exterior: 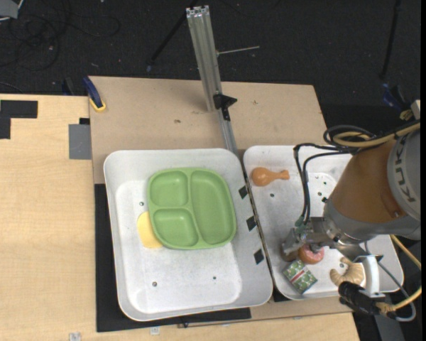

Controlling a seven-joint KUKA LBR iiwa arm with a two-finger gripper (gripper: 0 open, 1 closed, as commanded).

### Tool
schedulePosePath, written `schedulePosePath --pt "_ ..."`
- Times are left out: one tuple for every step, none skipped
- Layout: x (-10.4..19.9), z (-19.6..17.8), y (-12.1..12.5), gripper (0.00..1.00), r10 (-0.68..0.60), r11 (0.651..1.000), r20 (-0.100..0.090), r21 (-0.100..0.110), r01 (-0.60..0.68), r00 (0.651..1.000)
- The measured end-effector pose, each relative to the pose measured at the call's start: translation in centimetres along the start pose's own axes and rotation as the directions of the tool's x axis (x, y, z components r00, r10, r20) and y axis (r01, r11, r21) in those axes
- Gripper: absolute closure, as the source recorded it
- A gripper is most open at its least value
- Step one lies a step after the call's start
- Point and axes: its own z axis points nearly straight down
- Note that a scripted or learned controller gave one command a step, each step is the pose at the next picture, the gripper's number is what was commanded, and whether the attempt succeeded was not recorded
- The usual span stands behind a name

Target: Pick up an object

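Down in the right bin (326, 163) the pincer (307, 245) is seen, lowered at the near-left part of that bin, with the grey arm (373, 190) and its orange band reaching in from the right. Whether the pincer is spread or pressed together cannot be told; the tips are blurred and partly masked by the wrist. A small red-and-pink object (313, 255) is seen right at the tips, touching or just under them, though no grip on it can be made out. Just near of that, a green-and-white packet (299, 275) is lying tilted on the bin floor. To the right of the packet a tan piece (343, 273) is resting near the bin's near edge. Further off, an orange pear-shaped toy (268, 176) is lying at the far-left of the same bin, well apart from the pincer. In the left bin (177, 283) a green divided plate (192, 208) is sitting, and a yellow item (148, 231) is tucked partly under its left edge. Both bins are carried on the worktop (156, 116).
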Motion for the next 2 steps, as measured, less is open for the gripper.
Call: schedulePosePath --pt "0.4 -4.6 -0.6 1.00 -0.007 1.000 0.002 -0.002 0.007 1.000" --pt "0.3 -8.1 -0.6 1.00 -0.007 1.000 0.002 -0.003 0.007 1.000"
